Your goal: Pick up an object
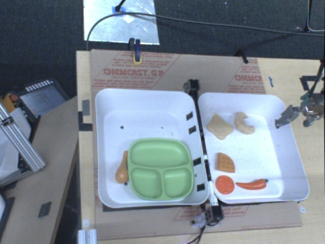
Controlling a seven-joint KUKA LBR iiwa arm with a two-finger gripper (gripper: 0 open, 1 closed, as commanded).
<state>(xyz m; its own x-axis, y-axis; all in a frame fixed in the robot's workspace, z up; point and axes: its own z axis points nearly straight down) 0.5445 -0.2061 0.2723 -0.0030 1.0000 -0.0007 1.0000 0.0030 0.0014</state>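
Camera view, left to right: a drumstick and green tray fill the left bin, farthest from the fingers. Nearer, in the right bin, lie a bread piece, croissant, waffle, tomato and chili, loosely spread, likely to ease picking. At that bin's right rim the gripper hovers, fingers seemingly parted, grasping nothing; the croissant sits closest.
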